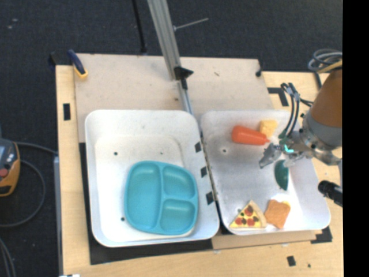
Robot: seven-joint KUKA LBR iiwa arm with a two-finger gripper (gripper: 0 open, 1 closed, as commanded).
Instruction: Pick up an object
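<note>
Orange carrot (248,135) beside yellow block (267,127)

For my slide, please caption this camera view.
Tool above right bin of toy food; blue plate in left bin.

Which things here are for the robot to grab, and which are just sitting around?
For the job:
- gripper, above the right bin
- orange carrot
- yellow block
- dark green toy, nearest the gripper
- pizza slice
- orange toast-like piece

Just lying about:
- blue divided plate in the left bin
- metal pole
- blue and yellow clamp
</note>
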